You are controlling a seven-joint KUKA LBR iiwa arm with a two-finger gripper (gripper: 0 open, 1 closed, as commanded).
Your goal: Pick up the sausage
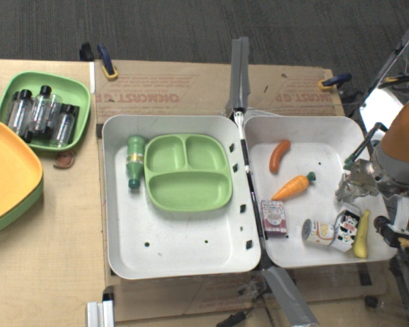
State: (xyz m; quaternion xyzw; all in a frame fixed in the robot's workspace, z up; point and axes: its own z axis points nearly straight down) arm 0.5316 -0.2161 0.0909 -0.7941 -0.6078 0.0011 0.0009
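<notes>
The sausage [279, 155], a short orange-red link, lies tilted in the far-left part of the right bin [307, 129]. My gripper [350, 187] hangs at the right side of that bin, well to the right of the sausage and slightly nearer the camera. It is just above a small black-and-white carton [346, 229]. Nothing can be seen held in it.
A carrot [293, 186], a pink box [274, 218], a small can [318, 231] and a banana [361, 235] share the right bin. The left bin [177, 251] holds a green divided plate [188, 172] and a green bottle [134, 161]. A green tray of bottles [44, 110] and orange plates [10, 176] sit at left.
</notes>
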